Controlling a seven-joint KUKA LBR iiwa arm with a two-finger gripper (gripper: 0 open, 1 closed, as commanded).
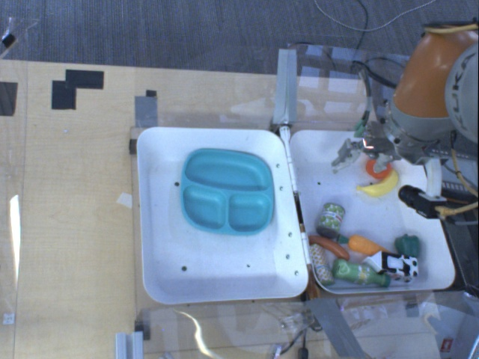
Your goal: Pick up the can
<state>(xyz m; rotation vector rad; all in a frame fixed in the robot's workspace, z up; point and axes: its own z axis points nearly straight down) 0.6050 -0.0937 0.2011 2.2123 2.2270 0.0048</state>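
The can (330, 219) is small, with a green label, and stands near the middle of the right bin (314, 152). My gripper (364, 155) hovers over the bin's far part, above and to the right of the can and well apart from it. Its fingers (345, 155) are open with nothing between them. The arm's orange band (434, 66) shows behind it at the upper right.
A banana (378, 188) and an orange piece (376, 168) lie just under the gripper. A carrot (365, 244), a sausage (329, 245), a green bottle (359, 274), a cow toy (400, 265) and a green item (408, 244) crowd the bin's near side. A blue divided plate (227, 191) sits in the left bin (161, 275).
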